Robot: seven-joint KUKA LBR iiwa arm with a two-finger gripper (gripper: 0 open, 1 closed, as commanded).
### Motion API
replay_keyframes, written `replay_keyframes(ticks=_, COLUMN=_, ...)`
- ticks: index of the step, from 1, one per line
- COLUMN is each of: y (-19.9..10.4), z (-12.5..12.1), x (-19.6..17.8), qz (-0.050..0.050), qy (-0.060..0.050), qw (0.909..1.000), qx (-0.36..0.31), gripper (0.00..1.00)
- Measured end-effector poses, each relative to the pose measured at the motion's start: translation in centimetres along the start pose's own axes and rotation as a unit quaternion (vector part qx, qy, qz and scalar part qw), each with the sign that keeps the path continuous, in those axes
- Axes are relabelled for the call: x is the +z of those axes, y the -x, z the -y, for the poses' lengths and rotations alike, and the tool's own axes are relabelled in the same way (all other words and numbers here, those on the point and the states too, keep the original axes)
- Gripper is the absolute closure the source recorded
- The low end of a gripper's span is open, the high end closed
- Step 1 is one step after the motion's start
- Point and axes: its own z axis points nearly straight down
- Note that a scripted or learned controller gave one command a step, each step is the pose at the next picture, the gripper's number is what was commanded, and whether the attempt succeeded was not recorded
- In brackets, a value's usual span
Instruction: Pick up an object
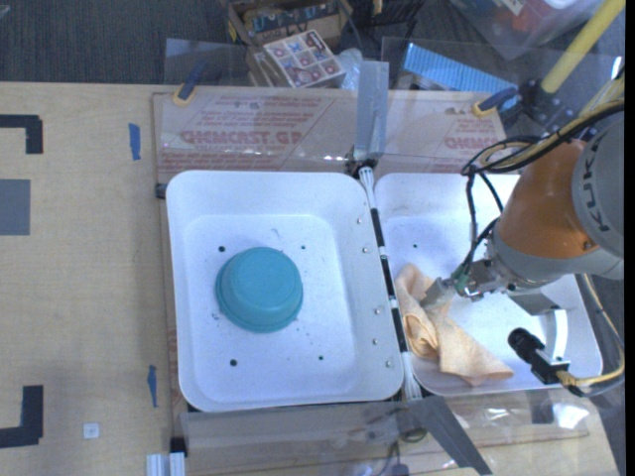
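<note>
Camera view: the gripper [438, 293], finger state indiscernible, sits over the crumpled tan cloth [444, 337]; it should descend squarely onto a raised fold.

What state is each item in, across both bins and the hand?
Teal bowl: upside down, alone in the left bin.
Tan cloth: crumpled, lying in the right bin against its left wall.
Hand: low over the cloth's upper edge.

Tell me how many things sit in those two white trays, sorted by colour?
Teal: 1, the upturned bowl in the left tray
Tan: 1, the crumpled cloth in the right tray
Total: 2
</note>
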Motion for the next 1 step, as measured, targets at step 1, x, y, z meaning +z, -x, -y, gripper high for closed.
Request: replay_keyframes(ticks=1, y=1.77, z=-7.71, x=0.34, qz=0.002, qy=0.004, qw=0.9993, qx=0.037, gripper=0.0)
